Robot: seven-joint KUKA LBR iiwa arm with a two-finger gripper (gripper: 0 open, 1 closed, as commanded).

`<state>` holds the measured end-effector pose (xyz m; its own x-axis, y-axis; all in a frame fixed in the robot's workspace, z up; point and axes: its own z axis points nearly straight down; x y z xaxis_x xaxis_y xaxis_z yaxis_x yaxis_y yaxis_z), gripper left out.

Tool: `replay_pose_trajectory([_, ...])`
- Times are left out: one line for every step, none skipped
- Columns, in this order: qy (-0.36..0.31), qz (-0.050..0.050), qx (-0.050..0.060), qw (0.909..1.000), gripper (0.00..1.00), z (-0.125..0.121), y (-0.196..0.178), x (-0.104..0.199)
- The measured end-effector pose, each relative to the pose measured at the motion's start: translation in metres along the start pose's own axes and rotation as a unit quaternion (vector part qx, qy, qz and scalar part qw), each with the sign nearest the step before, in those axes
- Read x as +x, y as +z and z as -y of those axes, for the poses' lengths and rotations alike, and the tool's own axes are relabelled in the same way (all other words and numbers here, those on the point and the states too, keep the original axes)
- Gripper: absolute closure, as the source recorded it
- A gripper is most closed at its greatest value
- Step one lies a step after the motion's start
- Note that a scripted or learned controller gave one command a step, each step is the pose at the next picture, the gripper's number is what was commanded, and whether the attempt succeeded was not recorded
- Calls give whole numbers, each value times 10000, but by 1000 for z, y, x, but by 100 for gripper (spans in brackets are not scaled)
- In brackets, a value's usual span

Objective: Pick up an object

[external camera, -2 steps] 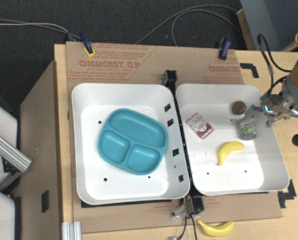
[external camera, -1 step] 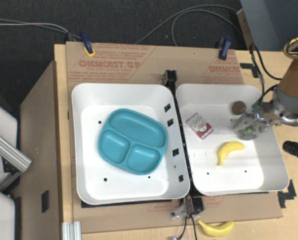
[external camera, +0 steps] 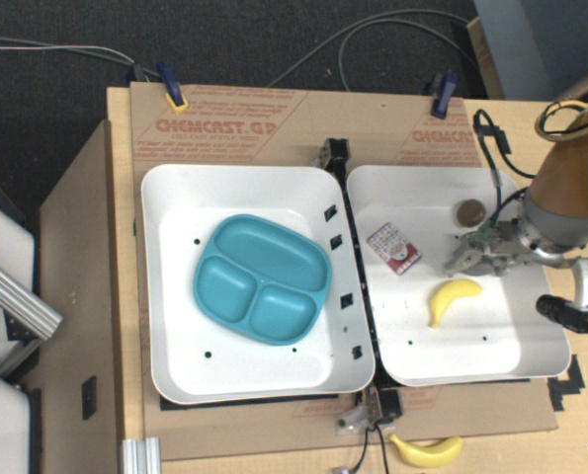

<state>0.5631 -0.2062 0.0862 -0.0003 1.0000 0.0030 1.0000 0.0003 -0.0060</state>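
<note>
my gripper hangs low over the right bin, reaching in from the right with the grey wrist and orange band trailing behind it; whether it is parted or closed i cannot tell at this resolution, and nothing is visibly caught in it. just below and slightly left of it lies the banana, curved, flat on the bin floor, close to the tool but apparently not touching it, and i judge it the likeliest candidate for the pick because it is nearest. above the gripper, near the bin's far wall, sits a small brown round object, and further left a small red-and-white card or packet lies flat, tilted, well apart from the banana. these three items are scattered loosely, leaving room for a descent beside each. across the divider, the left bin holds a teal compartment plate, lying flat and occupying most of the floor, well outside my present reach. a second banana rests on the bench edge below the bins, outside both. two clamps, one yellow and one blue, pin the cardboard sheet at the far edge, presumably to keep the work surface from shifting.
</note>
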Motion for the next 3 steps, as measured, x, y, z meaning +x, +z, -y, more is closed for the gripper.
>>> replay_pose_trajectory([-2, 6, -34, 10000, 100, -2, -14, 0])
replay_pose_trajectory([-9, 26, -67, 10000, 100, -13, -73, 1])
replay_pose_trajectory([-6, 25, -56, 10000, 100, -13, -119, -6])
